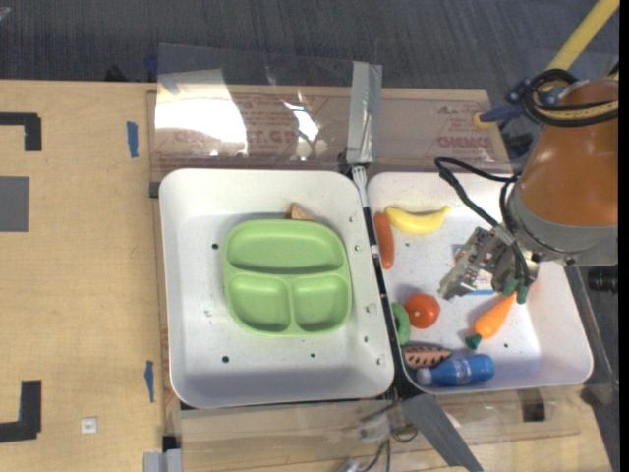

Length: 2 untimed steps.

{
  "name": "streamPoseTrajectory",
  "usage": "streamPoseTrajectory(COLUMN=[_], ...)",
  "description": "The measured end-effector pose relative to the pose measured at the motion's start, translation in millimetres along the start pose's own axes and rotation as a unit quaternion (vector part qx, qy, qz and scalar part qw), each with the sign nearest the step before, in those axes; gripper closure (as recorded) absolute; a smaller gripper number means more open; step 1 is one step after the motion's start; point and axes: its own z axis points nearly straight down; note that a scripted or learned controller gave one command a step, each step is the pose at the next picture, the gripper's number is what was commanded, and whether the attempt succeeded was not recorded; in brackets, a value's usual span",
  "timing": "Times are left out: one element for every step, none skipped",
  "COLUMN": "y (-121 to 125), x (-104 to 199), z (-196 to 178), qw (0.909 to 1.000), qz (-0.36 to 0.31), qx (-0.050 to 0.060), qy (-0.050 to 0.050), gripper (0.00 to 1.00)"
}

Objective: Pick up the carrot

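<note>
You can read no lettering on any item. The orange plastic carrot with a green top [492, 319] lies tilted in the right white bin [570, 357], open floor to its right. The grey arm with its orange band [575, 180] reaches in from the right; the gripper [482, 264] hangs just above-left of the carrot, and whether its jaws are spread you cannot tell.

Carrot [494, 318] lies in the right bin [565, 362], beside the pincer [470, 275].
</note>
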Motion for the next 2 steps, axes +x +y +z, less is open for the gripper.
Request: streamPoseTrajectory(y=[-3, -49], x=[1, -14], z=[5, 115], qw=[1.0000, 0.9995], qz=[0.002, 0.031], qx=[0.003, 0.006], qy=[0.005, 0.010], gripper=[0.00, 0.00])
